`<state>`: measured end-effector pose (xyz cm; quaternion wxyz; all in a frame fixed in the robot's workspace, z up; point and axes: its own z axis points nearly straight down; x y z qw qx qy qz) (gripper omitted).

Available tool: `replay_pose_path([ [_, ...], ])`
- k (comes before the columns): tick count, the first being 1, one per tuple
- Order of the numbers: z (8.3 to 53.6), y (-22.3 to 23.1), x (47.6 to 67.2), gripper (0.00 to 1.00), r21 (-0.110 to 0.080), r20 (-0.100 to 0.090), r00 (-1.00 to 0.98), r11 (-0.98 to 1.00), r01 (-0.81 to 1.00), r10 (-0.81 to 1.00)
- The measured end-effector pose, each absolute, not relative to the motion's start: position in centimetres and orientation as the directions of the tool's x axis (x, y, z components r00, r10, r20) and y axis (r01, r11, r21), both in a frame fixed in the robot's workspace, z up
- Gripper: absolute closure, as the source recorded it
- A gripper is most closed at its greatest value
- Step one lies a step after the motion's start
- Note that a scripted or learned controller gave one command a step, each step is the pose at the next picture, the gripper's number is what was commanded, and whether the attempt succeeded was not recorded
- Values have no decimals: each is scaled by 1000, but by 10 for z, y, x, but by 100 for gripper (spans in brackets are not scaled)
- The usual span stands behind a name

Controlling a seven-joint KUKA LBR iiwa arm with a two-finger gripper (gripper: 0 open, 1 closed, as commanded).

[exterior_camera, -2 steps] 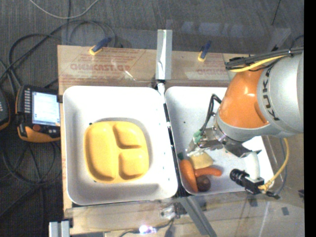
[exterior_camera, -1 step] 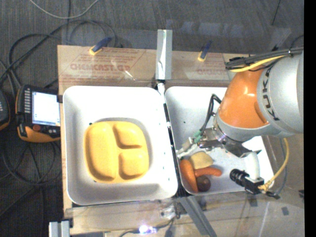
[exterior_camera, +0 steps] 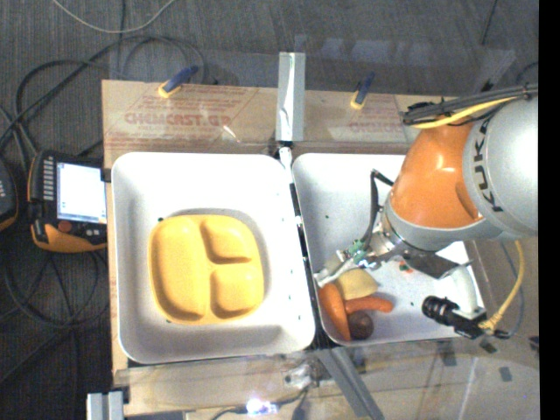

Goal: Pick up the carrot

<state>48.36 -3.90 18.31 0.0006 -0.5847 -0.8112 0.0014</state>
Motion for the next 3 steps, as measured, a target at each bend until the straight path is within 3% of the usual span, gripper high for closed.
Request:
replay_pose_path([
  [1,183,-59,483,0,-3,0,-517,517,856,856],
  [2,183,-59,483,0,-2,2,-440,440,898,898],
  [3,183,-70,484,0,-3,1,-656,656,755,755],
])
